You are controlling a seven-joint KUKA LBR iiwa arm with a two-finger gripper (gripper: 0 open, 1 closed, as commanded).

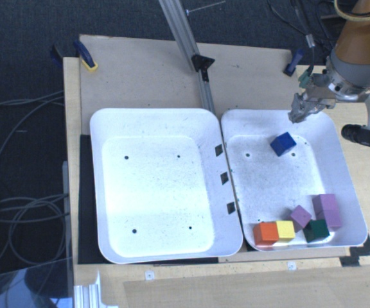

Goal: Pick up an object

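A blue cube [282, 143] lies in the upper part of the right bin [339, 147], apart from the others. Along that bin's near edge sit an orange block [266, 232], a yellow block [285, 229], a small purple block [300, 215], a dark green block [315, 230] and a larger purple block [329, 209]. My gripper [299, 115] hangs over the far rim of the right bin, just up and right of the blue cube, with nothing seen held in it.
The left bin [98, 172] stands beside the right one. A slanted metal rail [184, 36] crosses the bench above the bins. Blue clamps [85, 54] [293, 61] sit at the bench's far corners. Cables lie on the floor at left.
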